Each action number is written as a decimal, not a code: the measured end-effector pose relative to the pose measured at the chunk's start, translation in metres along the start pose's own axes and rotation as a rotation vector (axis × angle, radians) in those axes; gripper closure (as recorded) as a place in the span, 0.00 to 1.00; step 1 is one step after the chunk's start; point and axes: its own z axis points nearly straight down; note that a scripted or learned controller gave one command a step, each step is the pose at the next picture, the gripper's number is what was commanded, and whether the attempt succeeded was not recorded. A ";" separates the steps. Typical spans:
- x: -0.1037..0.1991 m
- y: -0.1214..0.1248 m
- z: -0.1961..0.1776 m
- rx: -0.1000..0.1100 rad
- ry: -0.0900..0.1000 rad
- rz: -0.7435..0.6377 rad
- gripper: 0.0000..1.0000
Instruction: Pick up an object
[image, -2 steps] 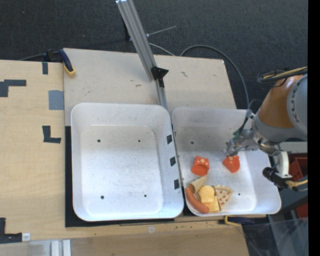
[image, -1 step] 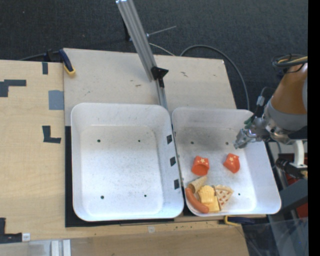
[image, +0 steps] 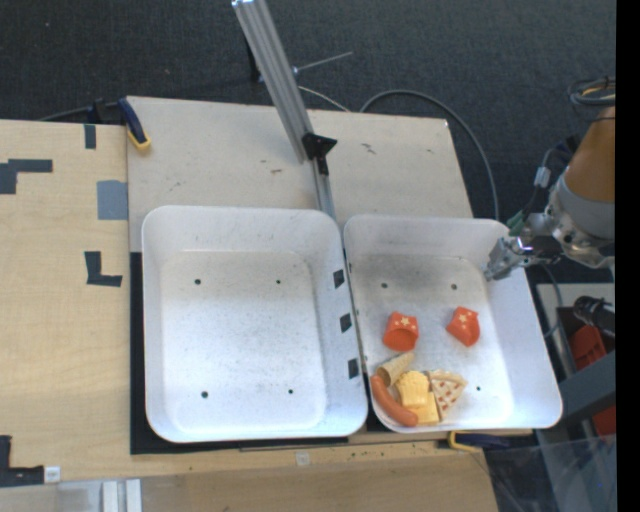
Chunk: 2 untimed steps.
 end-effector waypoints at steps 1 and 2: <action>0.000 0.001 -0.045 0.001 0.000 0.000 1.00; 0.058 0.012 -0.040 0.006 0.004 -0.005 1.00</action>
